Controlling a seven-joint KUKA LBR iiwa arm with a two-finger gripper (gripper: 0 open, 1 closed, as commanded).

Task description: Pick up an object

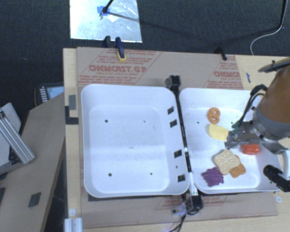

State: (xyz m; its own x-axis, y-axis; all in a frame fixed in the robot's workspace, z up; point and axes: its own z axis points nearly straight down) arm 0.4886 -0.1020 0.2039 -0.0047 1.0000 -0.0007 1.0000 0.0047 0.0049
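Note:
Several toy foods lie in the right bin (198,144): a brown pretzel (213,114), a yellow piece (217,132), a slice of toast (225,161), a small orange piece (238,171), a purple bunch of grapes (212,176) and a red piece (251,149). My gripper (236,138) hangs low over the bin's right half, just right of the yellow piece and beside the red piece. The grey and orange arm (280,105) covers the bin's right edge.
The left bin (130,139) stands beside the right one, with a black divider strip (179,129) between them. Both rest on a cardboard sheet (135,66). A shiny metal plate (104,13) lies at the back.

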